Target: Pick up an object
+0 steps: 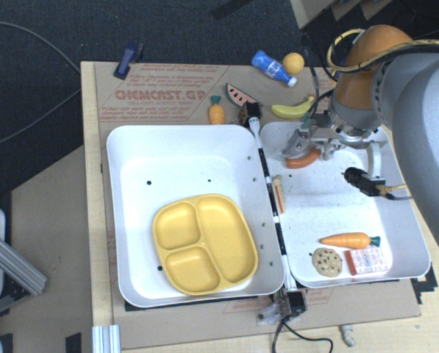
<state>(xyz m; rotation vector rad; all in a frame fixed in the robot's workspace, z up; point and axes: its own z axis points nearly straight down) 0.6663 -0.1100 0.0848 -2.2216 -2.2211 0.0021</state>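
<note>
Gripper is seen low in the right bin's far corner, directly over a reddish sausage-like piece; whether anything is clamped cannot be told. No lift is judged done yet. A carrot and cookie are left near the bin's front.

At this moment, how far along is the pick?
Done: the gripper is down at the far end of the right bin, right at a hot dog. In hand: closing on it; a firm hold can't be confirmed. Left: lifting it clear. The carrot, cookie and yellow tray lie untouched.
</note>
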